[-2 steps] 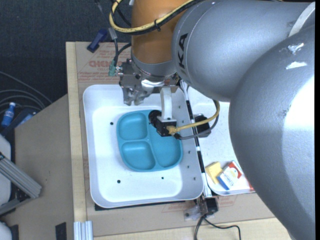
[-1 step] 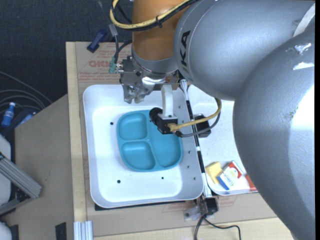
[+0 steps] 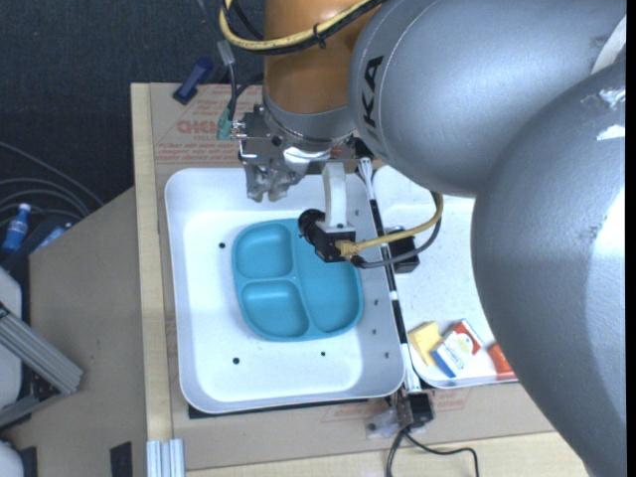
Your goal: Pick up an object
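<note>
A blue divided plate with three compartments lies flat in the middle of the left white bin. My gripper hangs over the far end of that bin, just beyond the plate's far-left rim. It looks apart from the plate, and nothing shows in it. The orange band and grey wrist sit right above it. A black fitting with a yellow cable hangs from the arm and covers the plate's far-right corner.
The right bin is mostly hidden under the arm. At its near end lie a yellow block, a red and white box and an orange item. The bins' shared rim runs beside the plate.
</note>
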### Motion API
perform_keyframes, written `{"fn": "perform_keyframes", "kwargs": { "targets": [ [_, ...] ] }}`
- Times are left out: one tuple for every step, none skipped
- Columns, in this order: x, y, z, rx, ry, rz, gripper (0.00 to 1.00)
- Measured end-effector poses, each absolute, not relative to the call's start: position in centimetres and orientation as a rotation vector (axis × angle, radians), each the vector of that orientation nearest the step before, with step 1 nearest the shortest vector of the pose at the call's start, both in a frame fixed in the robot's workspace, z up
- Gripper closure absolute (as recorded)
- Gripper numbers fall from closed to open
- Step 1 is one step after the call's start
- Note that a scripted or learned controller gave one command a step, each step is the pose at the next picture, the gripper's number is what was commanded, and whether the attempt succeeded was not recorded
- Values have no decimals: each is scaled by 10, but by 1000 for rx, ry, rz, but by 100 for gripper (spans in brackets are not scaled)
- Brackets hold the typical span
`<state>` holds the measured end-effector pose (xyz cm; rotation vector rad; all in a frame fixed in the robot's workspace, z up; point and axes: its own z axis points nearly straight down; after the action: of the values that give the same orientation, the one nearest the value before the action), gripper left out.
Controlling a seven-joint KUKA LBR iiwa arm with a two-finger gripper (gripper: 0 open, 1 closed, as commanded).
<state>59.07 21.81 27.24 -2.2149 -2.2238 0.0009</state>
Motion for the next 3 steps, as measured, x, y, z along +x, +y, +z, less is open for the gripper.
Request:
{"fn": "perform_keyframes", "kwargs": {
  "targets": [
    [636, 224, 256, -2220, -2223, 0, 100],
    [639, 225, 220, -2220, -2220, 6, 100],
    [659, 225, 244, -2219, -2224, -2, 100]
  ]
}}
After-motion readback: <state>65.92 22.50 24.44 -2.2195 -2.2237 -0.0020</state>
